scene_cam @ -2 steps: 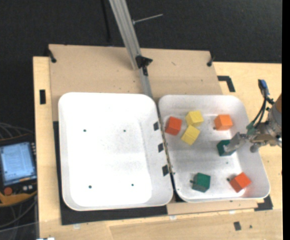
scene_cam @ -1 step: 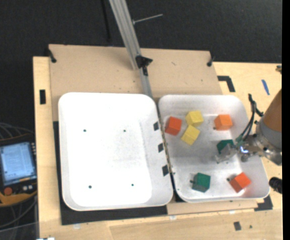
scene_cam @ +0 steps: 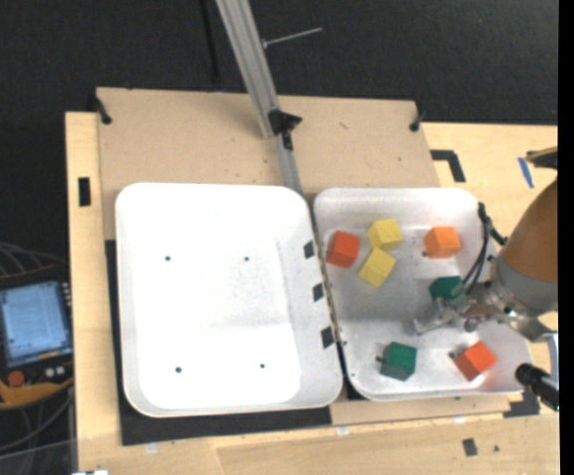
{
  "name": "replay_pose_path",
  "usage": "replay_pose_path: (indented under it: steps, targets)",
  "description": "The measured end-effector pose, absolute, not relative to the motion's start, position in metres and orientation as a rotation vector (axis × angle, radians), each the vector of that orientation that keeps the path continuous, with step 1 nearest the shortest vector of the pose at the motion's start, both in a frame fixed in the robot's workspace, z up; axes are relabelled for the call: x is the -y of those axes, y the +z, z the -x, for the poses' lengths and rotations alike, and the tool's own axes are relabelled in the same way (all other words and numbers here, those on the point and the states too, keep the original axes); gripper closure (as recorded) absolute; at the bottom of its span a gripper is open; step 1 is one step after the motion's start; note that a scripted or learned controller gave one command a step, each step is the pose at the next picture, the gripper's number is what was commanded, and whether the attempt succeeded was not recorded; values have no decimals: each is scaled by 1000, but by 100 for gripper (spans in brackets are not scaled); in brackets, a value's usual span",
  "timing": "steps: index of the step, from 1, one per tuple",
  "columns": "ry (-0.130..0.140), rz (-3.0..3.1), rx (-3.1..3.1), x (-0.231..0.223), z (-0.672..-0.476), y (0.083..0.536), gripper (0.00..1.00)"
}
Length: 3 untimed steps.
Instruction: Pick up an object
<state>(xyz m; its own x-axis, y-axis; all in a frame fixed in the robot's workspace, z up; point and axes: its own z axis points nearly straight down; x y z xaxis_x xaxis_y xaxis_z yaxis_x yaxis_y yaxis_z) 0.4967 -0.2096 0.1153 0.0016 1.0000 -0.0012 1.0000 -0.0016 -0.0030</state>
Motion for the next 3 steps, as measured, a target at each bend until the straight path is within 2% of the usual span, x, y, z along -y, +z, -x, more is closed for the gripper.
replay_pose_path:
  steps: [1,3]
  targets:
    - [-6,2233,2217,210,-499,129,100]
    - [-6,2223,2232,215,-506,256,100]
